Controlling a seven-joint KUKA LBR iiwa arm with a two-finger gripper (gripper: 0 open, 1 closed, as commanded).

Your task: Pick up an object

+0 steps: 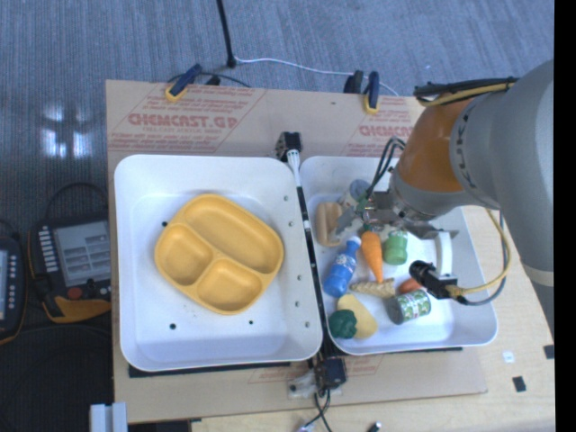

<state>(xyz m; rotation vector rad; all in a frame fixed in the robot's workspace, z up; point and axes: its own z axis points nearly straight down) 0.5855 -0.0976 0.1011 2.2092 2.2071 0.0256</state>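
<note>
Now claw (378,212) above orange carrot (372,255) in right bin (468,331); claw opening unclear.

I see two white bins (144,331); the left one carries a mustard-yellow divided tray (219,253). In the right bin (468,327) I make out a blue bottle (341,274) with a white cap, an orange carrot (372,256), a green can (410,307) with a pale patterned label, and a yellow piece (358,314) with dark green at one end. The arm (490,151) is grey, banded orange. The board (207,120) beneath is tan with red lettering, and the floor (108,25) is blue-grey carpet.
</note>
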